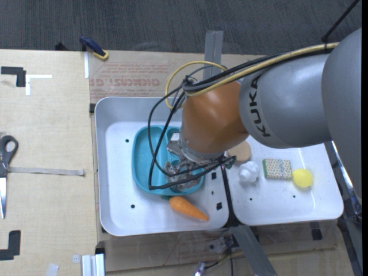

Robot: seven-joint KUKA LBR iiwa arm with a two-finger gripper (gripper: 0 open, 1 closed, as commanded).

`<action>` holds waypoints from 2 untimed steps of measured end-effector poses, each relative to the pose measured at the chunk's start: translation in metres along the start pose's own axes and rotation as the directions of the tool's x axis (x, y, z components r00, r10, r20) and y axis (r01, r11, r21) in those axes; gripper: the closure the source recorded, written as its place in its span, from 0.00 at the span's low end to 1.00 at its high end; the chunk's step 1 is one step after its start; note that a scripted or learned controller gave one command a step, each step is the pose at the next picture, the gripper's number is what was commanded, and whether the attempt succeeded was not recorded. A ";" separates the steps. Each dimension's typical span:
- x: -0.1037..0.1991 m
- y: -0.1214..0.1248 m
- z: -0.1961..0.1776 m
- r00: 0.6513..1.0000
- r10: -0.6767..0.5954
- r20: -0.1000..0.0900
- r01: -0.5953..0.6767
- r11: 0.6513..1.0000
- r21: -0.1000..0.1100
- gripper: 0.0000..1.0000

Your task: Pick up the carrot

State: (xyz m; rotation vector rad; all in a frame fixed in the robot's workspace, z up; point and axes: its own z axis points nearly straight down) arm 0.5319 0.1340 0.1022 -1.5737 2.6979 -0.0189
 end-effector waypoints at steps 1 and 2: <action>-0.011 0.019 -0.042 0.900 -0.435 0.005 0.435 0.900 -0.017 1.00; -0.061 0.040 -0.039 0.663 -0.748 0.013 0.749 0.663 -0.018 1.00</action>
